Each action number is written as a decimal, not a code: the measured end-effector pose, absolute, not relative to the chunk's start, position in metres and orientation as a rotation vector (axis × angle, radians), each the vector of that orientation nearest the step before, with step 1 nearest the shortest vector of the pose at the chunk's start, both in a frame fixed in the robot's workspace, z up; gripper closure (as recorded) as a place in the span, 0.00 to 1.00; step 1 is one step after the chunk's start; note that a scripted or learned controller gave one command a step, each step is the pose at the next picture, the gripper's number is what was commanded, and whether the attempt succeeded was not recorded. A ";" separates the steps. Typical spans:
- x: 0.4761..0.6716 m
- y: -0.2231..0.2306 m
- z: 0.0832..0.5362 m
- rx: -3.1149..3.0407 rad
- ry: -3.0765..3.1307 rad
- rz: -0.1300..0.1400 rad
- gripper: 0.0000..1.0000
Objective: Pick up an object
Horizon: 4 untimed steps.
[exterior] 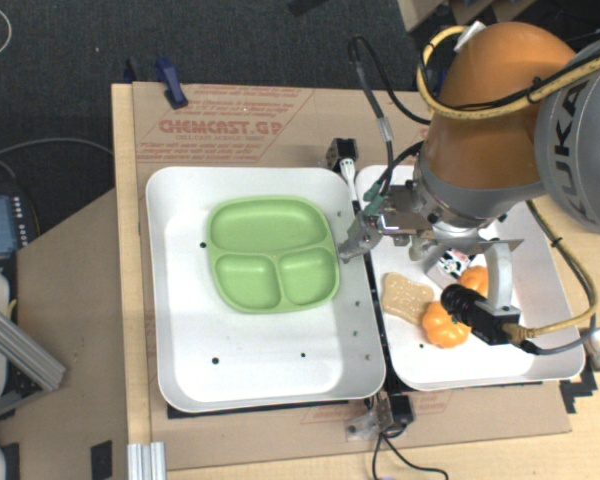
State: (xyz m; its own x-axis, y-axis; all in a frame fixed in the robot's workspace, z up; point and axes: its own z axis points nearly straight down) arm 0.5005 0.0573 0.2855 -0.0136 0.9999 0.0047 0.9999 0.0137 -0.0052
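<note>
Orange toy fruit (443, 325) lies in the right bin (480, 373), toward that bin's near edge and close to its middle. It is a small rounded piece, bright orange, smooth, with a second orange lump (474, 280) just beside it on the far side; whether the two are joined cannot be told. The fruit is nearly round, so no clear long axis or pointing direction shows. A black part of the arm's tooling (480, 318) overlaps its right side. Just to its left, touching or nearly so, lies a tan flat piece like a slice of bread (405, 296), its long axis running from the bin's far left toward the near right. A small white object with dark and red marks (450, 262) sits beyond the fruit, partly under the arm.

The gripper (460, 258) hangs over the right bin's middle, below the grey wrist and orange band (485, 78). How far the jaws stand apart, and whether they hold anything, I cannot tell.

In the left bin (180, 298) a green three-compartment plate (273, 254) rests toward the far right part.
</note>
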 end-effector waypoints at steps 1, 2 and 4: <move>0.497 0.122 0.278 -2.211 -2.227 0.002 0.00; 0.477 0.201 0.246 -2.208 -2.227 0.007 0.00; 0.486 0.225 0.169 -2.215 -2.220 0.014 1.00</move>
State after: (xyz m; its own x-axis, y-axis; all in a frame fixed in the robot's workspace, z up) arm 0.4861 0.2252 0.1689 -0.0022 1.0000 -0.0028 0.9999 0.0022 -0.0101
